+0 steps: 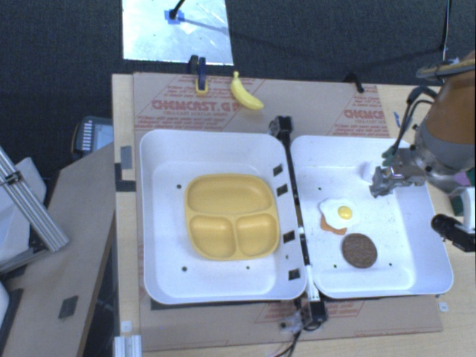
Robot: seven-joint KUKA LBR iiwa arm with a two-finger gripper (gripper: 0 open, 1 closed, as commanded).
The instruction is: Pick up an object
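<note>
Right now I have the grey metal two-finger gripper point(381, 183) hanging over the right-hand shallow white plastic bin point(401, 277), up near that bin's far right part, and I cannot tell from this slanted look down whether it is parted or closed; nothing shows held in it. Nearest to it, toward the middle of the same bin, lies the flat toy fried egg with its yellow yolk point(338, 214), overlapping a thin orange slice point(334, 227) that peeks out at its near edge. Just nearer the bin's front edge from the egg sits the round dark-brown toy burger patty point(360, 251). Those are my candidates, and I judge the egg the closest target.

So I read this as the approach step: nothing lifted yet. My next move calls for shifting the gripper across toward the egg or patty, lining up over it, then descending; both are flat, so a firm grip may be awkward.

Further out, the left-hand white bin point(160, 222) holds a yellow three-compartment plastic tray point(230, 216). Beyond that bin, on the cardboard sheet point(312, 99), a small yellow toy banana point(246, 94) rests, and the sheet carries red printing that reads "CHEMCAST".
</note>
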